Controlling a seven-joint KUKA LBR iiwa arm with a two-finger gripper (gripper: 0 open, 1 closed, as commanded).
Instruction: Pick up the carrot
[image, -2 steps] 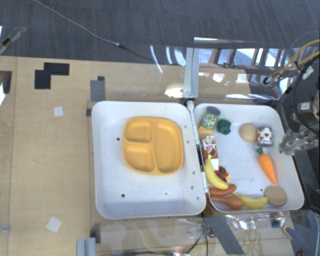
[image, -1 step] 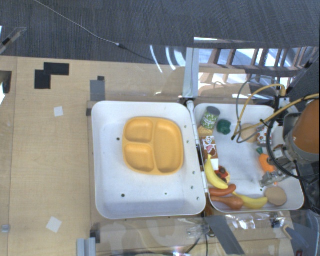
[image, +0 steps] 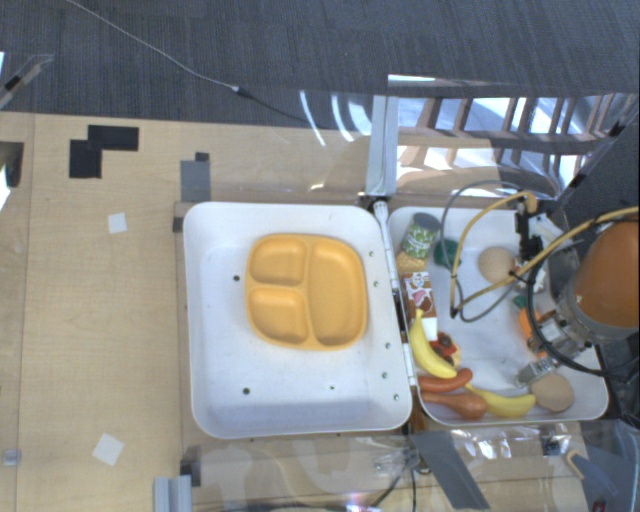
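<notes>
Camera view: looks down at a slant on the bench (image: 90, 330), two shallow white bins side by side.
Left bin (image: 220, 400): holds a yellow divided plate (image: 305, 290), lying flat near the middle; three compartments, nothing in them.
Right bin (image: 480, 325): crowded. Along its left wall, a green item (image: 420, 240), a small packet (image: 421, 292), a banana (image: 428, 348) and a sausage-like piece (image: 445, 381). Along the near wall, a reddish-brown piece (image: 452, 403) and a second banana (image: 505, 403). Two beige egg-like things, one (image: 495, 263) toward the far side, one (image: 553, 392) in the near right corner.
Carrot (image: 524, 325): judged to be the thin orange sliver at the right side of the right bin, just beside the arm's wrist. Mostly hidden by cables and the wrist; identification not certain.
Arm (image: 610, 280): reaches in from the right, orange band over the bin's right edge, yellow and black cables looping above the bin.
Claw (image: 540, 365): low over the near right part of the right bin, close to the near egg-like thing and near the orange sliver.
Claw state: cannot tell how far it is spread; wrist and cables cover it. Nothing is seen held.
Contact: cannot tell whether it touches the carrot or the bin floor.
Progress: arm is placed at the correct bin, beside the likely target. No grasp confirmed.
Left to do: close on the carrot, lift it clear.
Risk (judgement): neighbouring egg-like thing and banana lie close; a wrong pick seems possible.
</notes>
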